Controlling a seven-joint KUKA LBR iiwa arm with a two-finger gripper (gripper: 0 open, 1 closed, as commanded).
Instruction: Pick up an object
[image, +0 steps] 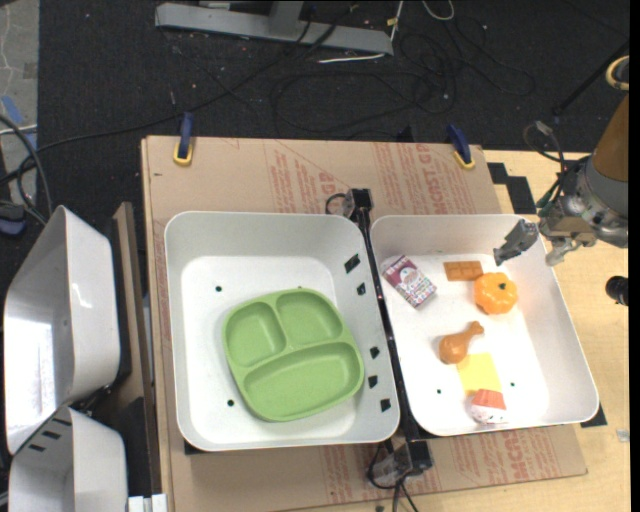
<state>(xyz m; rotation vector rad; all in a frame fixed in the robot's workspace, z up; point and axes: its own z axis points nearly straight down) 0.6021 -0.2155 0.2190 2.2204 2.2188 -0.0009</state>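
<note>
Bench, right bin (560, 330): claw (533, 243) fingers apart, empty, at far rim; pumpkin (496, 294) just near-left of claw.

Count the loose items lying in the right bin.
5. A small carton at upper left, a cracker beside it, an orange pumpkin, a drumstick mid-bin, and a yellow-and-white piece near the front.

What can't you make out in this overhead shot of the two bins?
- Arm: cut off by the camera view's right edge, mostly out of frame.
- Small carton: label print too small to read.
- Red-and-white packet: too small and blurred to identify.
- Gripper: finger gap too small and blurred to judge.
</note>
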